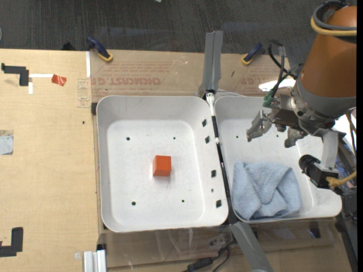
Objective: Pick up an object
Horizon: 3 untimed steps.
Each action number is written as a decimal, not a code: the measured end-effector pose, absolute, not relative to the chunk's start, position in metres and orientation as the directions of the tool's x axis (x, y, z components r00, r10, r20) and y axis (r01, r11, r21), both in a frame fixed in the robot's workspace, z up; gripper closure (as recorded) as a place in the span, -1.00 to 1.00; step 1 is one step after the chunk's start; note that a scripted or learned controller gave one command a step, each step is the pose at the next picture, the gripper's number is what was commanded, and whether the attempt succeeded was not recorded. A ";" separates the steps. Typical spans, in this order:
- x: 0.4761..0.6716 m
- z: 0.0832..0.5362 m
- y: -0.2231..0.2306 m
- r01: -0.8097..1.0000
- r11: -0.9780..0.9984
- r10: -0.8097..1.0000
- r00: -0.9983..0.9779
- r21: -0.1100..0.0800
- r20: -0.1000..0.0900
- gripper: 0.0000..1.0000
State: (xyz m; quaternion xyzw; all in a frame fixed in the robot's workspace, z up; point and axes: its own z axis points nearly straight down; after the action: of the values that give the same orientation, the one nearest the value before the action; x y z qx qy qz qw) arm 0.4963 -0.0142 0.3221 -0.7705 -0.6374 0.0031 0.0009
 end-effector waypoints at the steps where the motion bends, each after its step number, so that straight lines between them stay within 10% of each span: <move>1: 0.480 0.389 0.011 0.891 -0.454 0.891 0.454 -0.003 -0.007 -1.00; 2: 0.480 0.400 0.042 0.629 -0.778 0.629 0.778 0.000 -0.009 -1.00; 3: 0.478 0.279 0.040 0.593 -0.806 0.593 0.805 -0.003 -0.010 -1.00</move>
State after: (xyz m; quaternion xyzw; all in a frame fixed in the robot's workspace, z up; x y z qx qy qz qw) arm 0.4784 0.0404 0.2790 -0.9501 -0.3118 0.0051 0.0000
